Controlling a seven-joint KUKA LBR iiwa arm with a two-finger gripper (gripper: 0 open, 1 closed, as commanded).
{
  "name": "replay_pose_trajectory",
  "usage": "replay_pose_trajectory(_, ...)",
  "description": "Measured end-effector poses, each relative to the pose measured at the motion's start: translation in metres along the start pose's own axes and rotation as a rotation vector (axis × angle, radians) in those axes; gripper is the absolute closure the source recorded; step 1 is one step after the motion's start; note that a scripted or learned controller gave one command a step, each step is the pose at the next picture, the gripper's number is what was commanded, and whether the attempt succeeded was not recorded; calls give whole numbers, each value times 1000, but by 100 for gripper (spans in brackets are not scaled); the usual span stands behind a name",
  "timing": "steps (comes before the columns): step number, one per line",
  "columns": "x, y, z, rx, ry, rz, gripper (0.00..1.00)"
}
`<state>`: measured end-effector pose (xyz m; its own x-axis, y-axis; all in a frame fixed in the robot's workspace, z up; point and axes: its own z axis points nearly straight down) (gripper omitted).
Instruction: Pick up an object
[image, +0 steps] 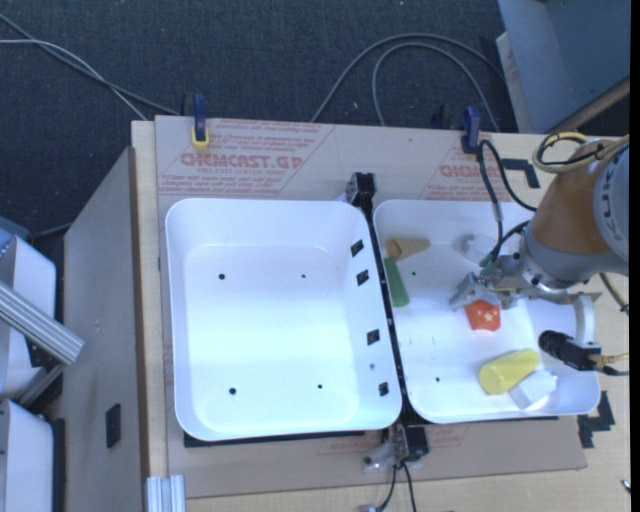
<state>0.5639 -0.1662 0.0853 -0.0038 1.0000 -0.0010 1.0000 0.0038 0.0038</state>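
My gripper (478, 287) hangs low over the middle of the right bin (440, 400), with the arm coming in from the right. Just below it in the view, touching or nearly touching its tip, lies a small orange-red object (484, 317). A yellow object (508, 371) lies toward the bin's front right. A green stick-shaped object (397, 283) rests along the bin's left wall. Behind the stick sits a tan object (408, 246).
The left bin (200, 400) stands beside the right one, with a black divider (375, 290) between them. A white-grey scrap (535, 393) lies at the right bin's front right corner. A small grey piece (465, 242) sits near the back.
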Motion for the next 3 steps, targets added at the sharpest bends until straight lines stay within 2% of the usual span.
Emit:
replay_pose_trajectory(1, 54, -41, 1, 10, 6, 0, 0)
replay_pose_trajectory(2, 51, -39, -10, 4, 3, 4, 100)
replay_pose_trajectory(3, 51, -39, -10, 4, 3, 4, 0)
